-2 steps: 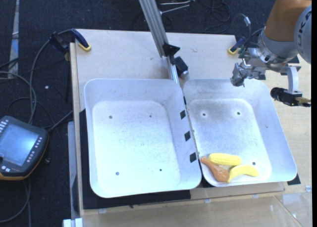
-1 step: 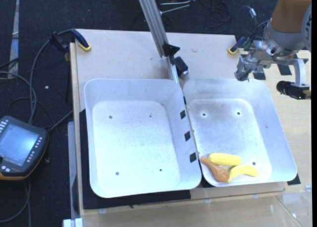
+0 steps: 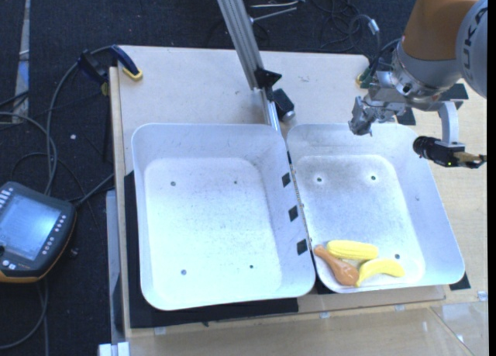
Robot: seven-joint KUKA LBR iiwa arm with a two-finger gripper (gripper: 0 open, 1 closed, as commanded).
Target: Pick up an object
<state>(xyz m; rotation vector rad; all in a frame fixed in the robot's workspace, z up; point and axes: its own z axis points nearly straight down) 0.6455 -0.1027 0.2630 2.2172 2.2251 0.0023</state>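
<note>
Gripper is seen high over right bin's far edge; open/shut can't be told, nothing seen held. 3 items w/ corn lie at near edge. Descent should be centred on corn, approx. vertical.

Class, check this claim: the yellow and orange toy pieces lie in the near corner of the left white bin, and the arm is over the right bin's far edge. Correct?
Not quite. The camera view shows the yellow and orange toy pieces in the right white bin, not the left; the rest stands.
</note>
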